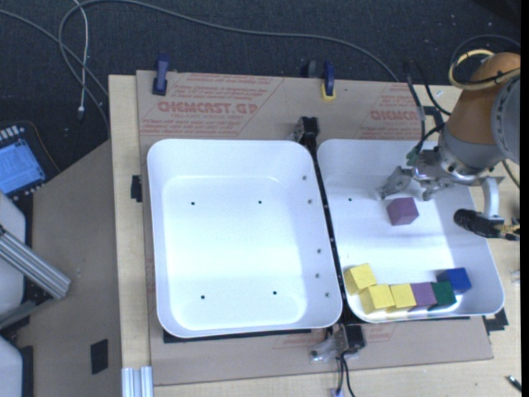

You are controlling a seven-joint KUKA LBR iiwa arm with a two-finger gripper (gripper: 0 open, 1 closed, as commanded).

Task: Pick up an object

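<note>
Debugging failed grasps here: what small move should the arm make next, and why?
Probably lower the end effector slightly toward the near edge of the right white bin, onto the purple cube. That cube lies alone just below it, away from the row of blocks.

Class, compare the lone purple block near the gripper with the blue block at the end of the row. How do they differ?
The purple block lies alone mid-bin, just below the gripper; the blue block sits near the bin's front edge, at the right end of a row, against a green block. Purple is dull mauve; blue is vivid. Both are small cubes in the right bin.
</note>
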